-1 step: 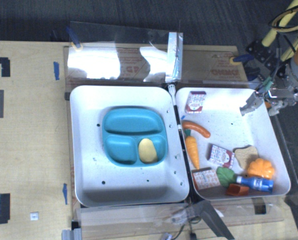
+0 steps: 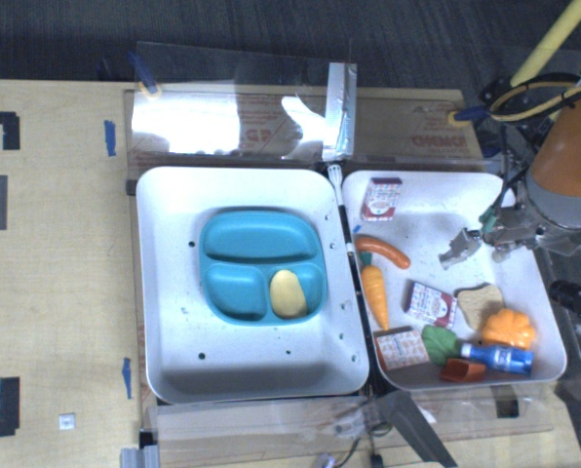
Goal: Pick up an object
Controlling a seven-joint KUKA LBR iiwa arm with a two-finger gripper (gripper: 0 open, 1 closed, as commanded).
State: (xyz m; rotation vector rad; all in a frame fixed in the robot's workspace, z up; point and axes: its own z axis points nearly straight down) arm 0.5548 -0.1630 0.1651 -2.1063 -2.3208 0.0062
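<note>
The metal gripper [image 2: 463, 246] is seen above the right bin's [image 2: 427, 198] glossy floor, fingers spread, nothing grasped.

The arm [image 2: 561, 178] was grey metal with a broad orange band [image 2: 567, 156] rounding its upper part, above the wrist. Black cables [image 2: 526, 94] looped beside it, and a yellow hose [image 2: 556, 35] ran up and away toward the top corner. At its end sat a small gripper [image 2: 460, 247] of dull silver-grey metal, angular in shape, with darker fittings where it joined the wrist. Screws and markings were too small to tell.
</note>
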